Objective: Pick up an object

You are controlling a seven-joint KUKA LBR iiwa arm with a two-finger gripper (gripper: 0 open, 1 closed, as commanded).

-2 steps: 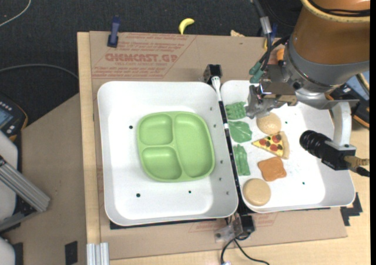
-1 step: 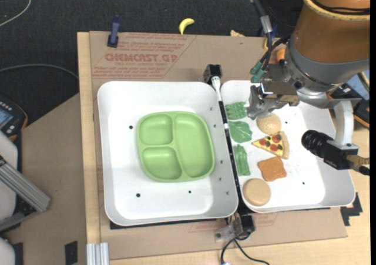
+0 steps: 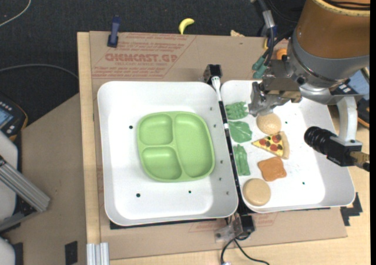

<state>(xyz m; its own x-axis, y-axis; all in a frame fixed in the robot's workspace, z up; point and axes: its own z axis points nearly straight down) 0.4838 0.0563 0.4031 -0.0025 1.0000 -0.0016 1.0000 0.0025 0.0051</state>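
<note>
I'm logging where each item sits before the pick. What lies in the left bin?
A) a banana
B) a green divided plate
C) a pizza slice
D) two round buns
B: the green divided plate lies in the middle of the left bin, while the pizza slice sits in the right bin.

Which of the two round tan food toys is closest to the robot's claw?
The upper round bun, just above the pizza slice, sits right under the gripper. The other round bun lies at the bin's near edge, below the brown square piece.
</note>
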